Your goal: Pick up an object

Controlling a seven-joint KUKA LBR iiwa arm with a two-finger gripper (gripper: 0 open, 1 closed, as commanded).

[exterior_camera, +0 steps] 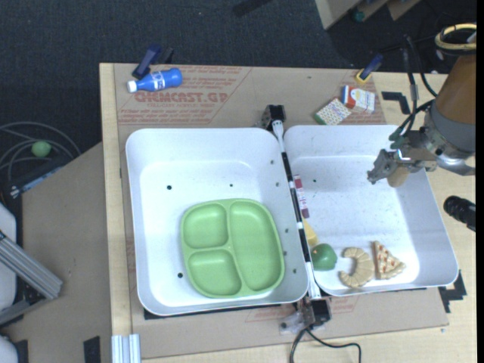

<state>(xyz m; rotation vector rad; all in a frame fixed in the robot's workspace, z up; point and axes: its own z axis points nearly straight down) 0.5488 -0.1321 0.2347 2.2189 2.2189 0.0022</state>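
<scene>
Pick has not started as far as I can judge. Gripper (387, 169) hovers over the upper part of the right bin (423, 225), on the bare white floor with nothing under it. Can't tell whether it's open or closed at this angle; no object visible between its tips.

Candidates all sit toward the near edge of that bin, well below the gripper in the camera view: croissant (357, 266) and pizza slice (387, 260) roughly straight down from it, just beside each other; green ball (324, 257) down and to the left, at the bin's corner by the divider. Green divided plate (230, 246) is further left, in the left bin (151, 203).

Left to do: travel to one item, descend, close, lift. None of it is done.
</scene>
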